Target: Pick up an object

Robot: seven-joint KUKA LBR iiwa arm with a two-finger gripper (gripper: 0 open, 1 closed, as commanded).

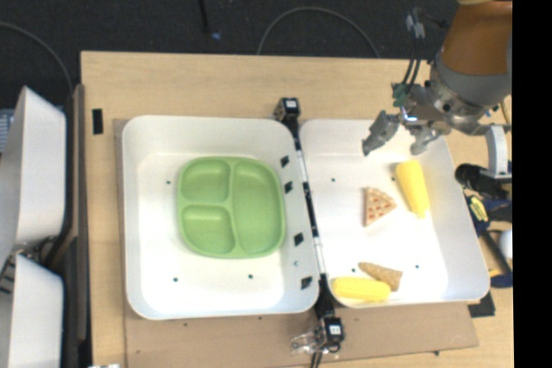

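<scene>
1. The gripper (396, 135) hung over the right bin (341, 152), near its far edge, with its two fingers spread apart and nothing between them.
2. The corn cob (412, 187), the likeliest thing to pick, lay in that same bin just nearer the camera than the gripper, its length running roughly from the far side toward the near side.
3. Beside the corn cob, toward the divider between the bins, lay a pizza slice (377, 205), close to it but apart.
4. Well nearer the camera than the corn cob, at the bin's near edge, a yellow piece (360, 290) lay touching a brown wedge (383, 274).
5. The left bin (142, 211), far from the corn cob, carried a green divided plate (230, 205).
6. The corn cob looked like a light, stiff plastic toy with a smooth, rounded skin, so it would probably slip or roll if pinched off-centre.
7. The best hold seemed to be across its middle, fingers closing on the two long sides.
8. The flat pizza slice would likely be harder to grasp, offering only thin edges against the bin floor.
</scene>
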